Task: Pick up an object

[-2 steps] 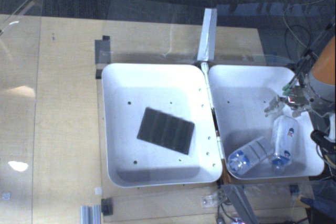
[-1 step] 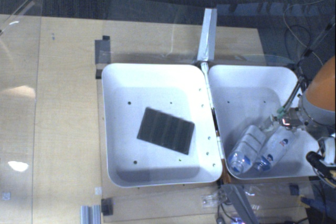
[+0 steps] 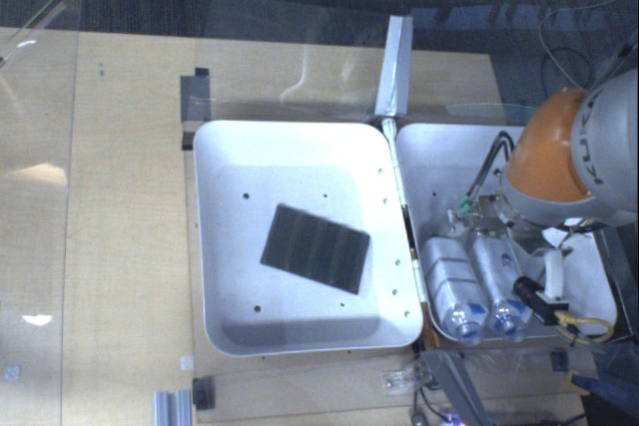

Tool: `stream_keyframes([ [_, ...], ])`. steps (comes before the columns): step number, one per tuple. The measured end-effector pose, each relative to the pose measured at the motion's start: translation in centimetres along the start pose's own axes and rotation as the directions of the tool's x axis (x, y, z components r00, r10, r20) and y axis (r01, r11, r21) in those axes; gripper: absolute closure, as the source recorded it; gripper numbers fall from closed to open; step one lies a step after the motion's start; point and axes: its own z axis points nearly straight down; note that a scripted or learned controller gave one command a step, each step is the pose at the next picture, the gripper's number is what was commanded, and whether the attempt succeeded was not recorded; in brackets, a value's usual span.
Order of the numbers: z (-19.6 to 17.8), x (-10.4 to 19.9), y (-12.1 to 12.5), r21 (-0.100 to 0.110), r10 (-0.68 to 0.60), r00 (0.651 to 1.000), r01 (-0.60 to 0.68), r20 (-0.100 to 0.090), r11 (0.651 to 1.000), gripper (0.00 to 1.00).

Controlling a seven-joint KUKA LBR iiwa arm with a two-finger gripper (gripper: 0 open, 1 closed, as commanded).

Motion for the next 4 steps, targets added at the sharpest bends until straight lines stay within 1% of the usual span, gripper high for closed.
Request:
stream_keyframes([
  [1, 0.1, -0.8, 3.2, 0.004, -0.134, 0.991, 0.134, 0.0, 0.991, 0.0],
  [2, 0.4, 0.6, 9.4, 0.007, -0.156, 0.988, 0.156, -0.001, 0.988, 0.0],
  [3, -6.2, -4.3, -1.2, 0.012, -0.127, 0.992, 0.127, 0.0, 0.992, 0.0],
  [4, 0.1, -0.6, 4.5, 0.003, -0.188, 0.982, 0.188, 0.001, 0.982, 0.0],
])
